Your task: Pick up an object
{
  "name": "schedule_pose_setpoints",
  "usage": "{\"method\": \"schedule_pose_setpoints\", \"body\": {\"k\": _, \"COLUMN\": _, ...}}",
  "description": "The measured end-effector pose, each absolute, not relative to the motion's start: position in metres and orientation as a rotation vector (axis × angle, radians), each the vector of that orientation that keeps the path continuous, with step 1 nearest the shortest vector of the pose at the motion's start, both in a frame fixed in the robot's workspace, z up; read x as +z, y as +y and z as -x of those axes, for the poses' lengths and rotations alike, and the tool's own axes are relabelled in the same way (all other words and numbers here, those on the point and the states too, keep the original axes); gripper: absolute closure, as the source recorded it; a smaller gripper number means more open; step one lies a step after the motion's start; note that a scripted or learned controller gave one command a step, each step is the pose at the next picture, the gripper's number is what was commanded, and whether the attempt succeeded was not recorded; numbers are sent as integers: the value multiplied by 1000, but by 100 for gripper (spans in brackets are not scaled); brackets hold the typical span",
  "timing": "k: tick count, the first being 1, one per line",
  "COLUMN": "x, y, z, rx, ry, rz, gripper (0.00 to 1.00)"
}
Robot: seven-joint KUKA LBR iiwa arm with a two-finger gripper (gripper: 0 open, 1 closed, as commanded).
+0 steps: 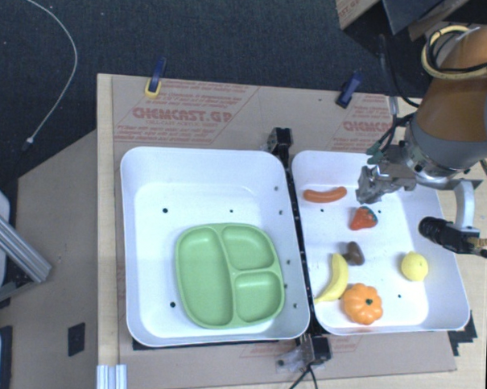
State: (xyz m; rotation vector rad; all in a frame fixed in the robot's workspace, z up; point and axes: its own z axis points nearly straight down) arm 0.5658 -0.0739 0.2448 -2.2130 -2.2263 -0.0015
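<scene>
The gripper [374,197] sits in the upper part of the right bin [440,315], right of frame centre, pointing down over a red strawberry-like piece [364,220] that lies just below its tip. Whether the claw is apart or together cannot be told from this angle, since the grey wrist covers it. Nothing is visibly held, so I judge that the pick has not been made: the arm looks placed above a target, and the descent, the closing and the lift are all left to do.

Just to the left of the claw lies an orange-red sausage [325,195], near it but not touching. Lower in the same bin are a small brown lump [354,252], a banana [334,278] just beside it, an orange pumpkin [361,303] at the banana's lower end, and a yellow lemon [414,266] well apart toward the right.

The left bin [147,177] fills the middle of the frame and holds a green divided plate [228,274] in its lower half. Both bins rest on a brown board [191,111] printed with red lettering, held by a yellow clamp [155,79] and a blue clamp [349,89] along its upper edge. Dark carpet [235,28] spreads across the upper frame, with a thin white cable [69,41] curving at the upper left.
</scene>
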Motion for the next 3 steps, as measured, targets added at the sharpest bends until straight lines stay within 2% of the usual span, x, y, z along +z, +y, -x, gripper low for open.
{"method": "schedule_pose_setpoints", "body": {"k": 1, "x": 237, "y": -20, "z": -560, "rx": 0, "ry": -2226, "rz": 2212, "gripper": 100}}
{"method": "schedule_pose_setpoints", "body": {"k": 2, "x": 235, "y": 26, "z": -532, "rx": 3, "ry": -2221, "rz": 2217, "gripper": 100}}
{"method": "schedule_pose_setpoints", "body": {"k": 3, "x": 242, "y": 78, "z": -515, "rx": 0, "ry": -2226, "rz": 2211, "gripper": 100}}
